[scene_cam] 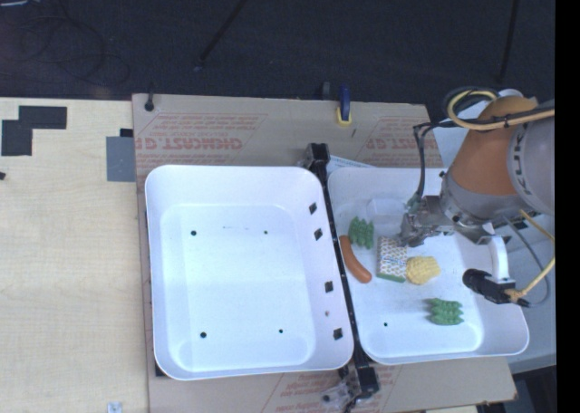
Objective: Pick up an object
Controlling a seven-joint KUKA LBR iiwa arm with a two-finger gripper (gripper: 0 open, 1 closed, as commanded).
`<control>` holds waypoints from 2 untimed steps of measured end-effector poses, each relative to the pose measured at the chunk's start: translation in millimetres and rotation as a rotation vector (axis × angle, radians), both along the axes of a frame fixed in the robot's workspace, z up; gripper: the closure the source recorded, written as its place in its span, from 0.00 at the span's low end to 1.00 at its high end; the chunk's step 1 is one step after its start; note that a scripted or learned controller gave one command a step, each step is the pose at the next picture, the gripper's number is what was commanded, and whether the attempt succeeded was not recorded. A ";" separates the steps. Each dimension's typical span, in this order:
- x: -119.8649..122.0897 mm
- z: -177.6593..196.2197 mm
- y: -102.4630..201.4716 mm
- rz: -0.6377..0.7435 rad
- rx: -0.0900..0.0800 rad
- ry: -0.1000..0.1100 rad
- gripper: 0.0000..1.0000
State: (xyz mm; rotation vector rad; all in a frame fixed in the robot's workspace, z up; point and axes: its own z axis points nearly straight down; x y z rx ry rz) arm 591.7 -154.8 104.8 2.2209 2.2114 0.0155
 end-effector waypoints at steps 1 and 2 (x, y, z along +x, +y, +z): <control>-15.2 132.0 69.5 0.011 0.000 0.006 1.00; -100.3 145.7 51.6 0.001 0.000 0.020 1.00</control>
